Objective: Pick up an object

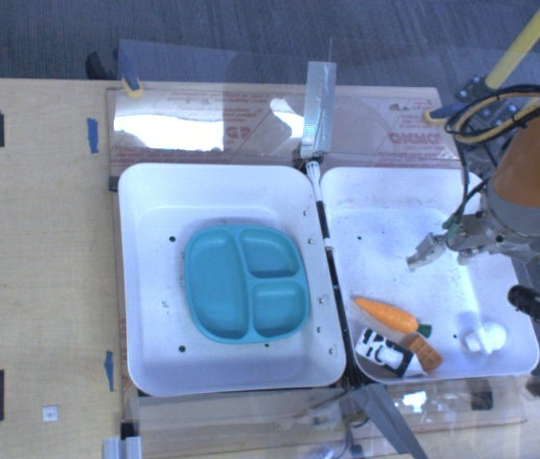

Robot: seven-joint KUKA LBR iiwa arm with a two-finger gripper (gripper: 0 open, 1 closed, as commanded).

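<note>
A: While the gripper (pixel 429 250) hovers in the right bin (pixel 375 204), is it holding anything?

B: No. Its fingers are parted, with nothing between them. The toy carrot (pixel 387 315) lies toward seven o'clock of it, apart.

A: Risks?

B: Descending straight meets bare floor; the carrot could roll against the black-and-white toy (pixel 382 349).

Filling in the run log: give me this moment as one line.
hand: over right bin, nothing held | carrot: right bin, front | white piece: right bin, front right | blue tray: left bin
</note>
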